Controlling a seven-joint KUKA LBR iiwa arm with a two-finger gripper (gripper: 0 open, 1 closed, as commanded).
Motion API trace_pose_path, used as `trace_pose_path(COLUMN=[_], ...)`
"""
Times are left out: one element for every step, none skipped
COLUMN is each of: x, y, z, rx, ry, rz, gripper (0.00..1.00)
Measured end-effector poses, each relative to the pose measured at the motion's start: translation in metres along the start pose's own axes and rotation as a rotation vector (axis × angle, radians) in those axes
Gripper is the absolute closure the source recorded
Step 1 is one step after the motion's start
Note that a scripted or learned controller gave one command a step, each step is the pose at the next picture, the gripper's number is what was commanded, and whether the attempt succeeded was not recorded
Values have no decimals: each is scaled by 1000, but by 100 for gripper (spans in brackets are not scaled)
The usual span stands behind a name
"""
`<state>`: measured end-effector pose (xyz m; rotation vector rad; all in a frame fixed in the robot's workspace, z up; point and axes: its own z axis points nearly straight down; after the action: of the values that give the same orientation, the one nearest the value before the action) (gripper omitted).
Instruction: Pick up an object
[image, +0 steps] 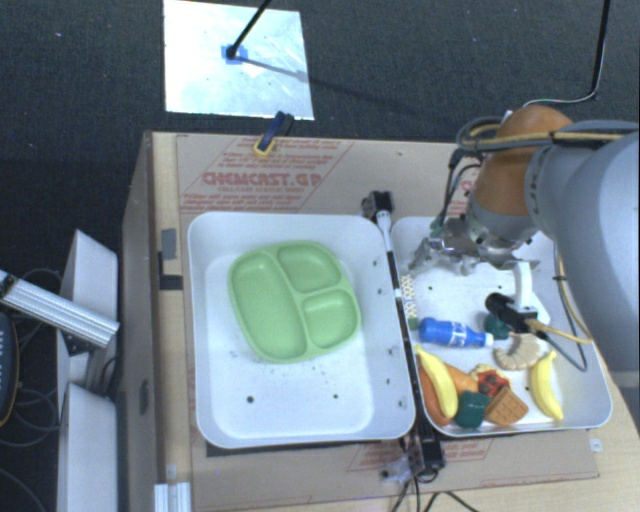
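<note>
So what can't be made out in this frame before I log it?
- Pincer: the wrist blocks it from above, so open or shut is unreadable, as is any hold.
- Right bin: the arm covers its far right corner and whatever lies there.
- Toys in the near pile: overlapping and too small to name individually, apart from the bananas.
- Green plate: fully visible.

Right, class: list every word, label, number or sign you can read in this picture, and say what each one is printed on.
"CHEMCAST GP": red print on the brown sheet under the bins, upside down from this camera; the last letters are hard to make out.
Smaller red lines above and below it, and along the sheet's front edge: too blurred to read.
Blue bottle: no legible label.
Green tray: no text.
</note>
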<state>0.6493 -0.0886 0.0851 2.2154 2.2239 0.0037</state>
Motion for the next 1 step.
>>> trace_pose_path(x=[3], y=[-37], z=[1], rx=[2], ry=[0], rz=[3], gripper=[0])
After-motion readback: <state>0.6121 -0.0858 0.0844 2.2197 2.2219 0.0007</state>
